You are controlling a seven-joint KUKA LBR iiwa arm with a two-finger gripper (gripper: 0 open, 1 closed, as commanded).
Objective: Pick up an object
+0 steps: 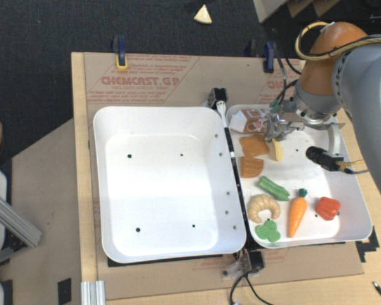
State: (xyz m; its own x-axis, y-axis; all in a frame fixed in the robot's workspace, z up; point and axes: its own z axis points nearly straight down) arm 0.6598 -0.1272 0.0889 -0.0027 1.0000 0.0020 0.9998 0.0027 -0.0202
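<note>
My gripper (275, 132) hangs low over the far part of the right bin (352, 224). A small yellow wedge (278, 150) lies just below its tip, touching or nearly touching it. Left of the gripper are a brown toast slice (254, 146) and a white and red packet (249, 121). A second toast piece (251, 166), a green pod (273, 188), a croissant (263, 207), a carrot (296, 215), a red pepper (327, 208) and a green leafy piece (267, 232) lie nearer the front.
The left bin (114, 132) sits beside the right one, their rims meeting along a dark divider (232, 157). Blue clamps (120, 51) hold the cardboard base at the back. The arm's grey body (368, 88) covers the right bin's far right corner.
</note>
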